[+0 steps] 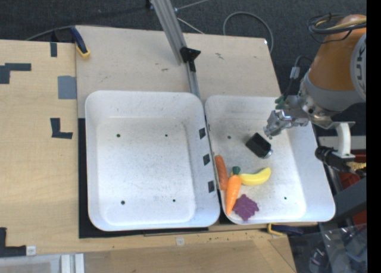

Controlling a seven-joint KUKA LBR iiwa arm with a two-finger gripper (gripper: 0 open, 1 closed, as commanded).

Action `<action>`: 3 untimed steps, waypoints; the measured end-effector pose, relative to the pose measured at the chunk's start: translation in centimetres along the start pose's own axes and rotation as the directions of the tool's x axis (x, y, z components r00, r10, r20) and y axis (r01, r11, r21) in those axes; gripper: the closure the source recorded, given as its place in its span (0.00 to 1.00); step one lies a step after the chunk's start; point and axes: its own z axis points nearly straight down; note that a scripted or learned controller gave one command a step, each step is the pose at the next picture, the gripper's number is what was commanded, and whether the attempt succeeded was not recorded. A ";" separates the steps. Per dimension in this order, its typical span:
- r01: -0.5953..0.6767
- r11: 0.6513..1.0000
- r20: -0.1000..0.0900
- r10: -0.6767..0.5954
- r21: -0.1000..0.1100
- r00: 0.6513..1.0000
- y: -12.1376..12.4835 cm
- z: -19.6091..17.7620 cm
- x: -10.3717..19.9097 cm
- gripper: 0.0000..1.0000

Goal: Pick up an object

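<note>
Gripper [275,128] hangs over the right bin [297,206], just above a black block [258,145]. Can't tell its grip. Banana [256,176] and carrots [232,190] lie nearby.

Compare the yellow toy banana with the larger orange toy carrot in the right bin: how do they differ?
The yellow toy banana is curved and lies roughly across the right white bin; the orange toy carrot with a green top is straight, tapered and lies roughly lengthwise. The banana is yellow, the carrot orange. Both lie flat near the bin's front, close together.
</note>
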 end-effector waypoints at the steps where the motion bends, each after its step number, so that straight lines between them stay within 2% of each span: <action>1: 0.000 1.000 0.000 0.000 -0.001 1.000 0.1 -5.3 0.0 1.00; 2: 0.004 1.000 -0.002 -0.004 0.007 1.000 1.8 -3.3 4.9 1.00; 3: 0.005 1.000 -0.002 -0.005 0.005 1.000 3.4 -3.4 10.0 1.00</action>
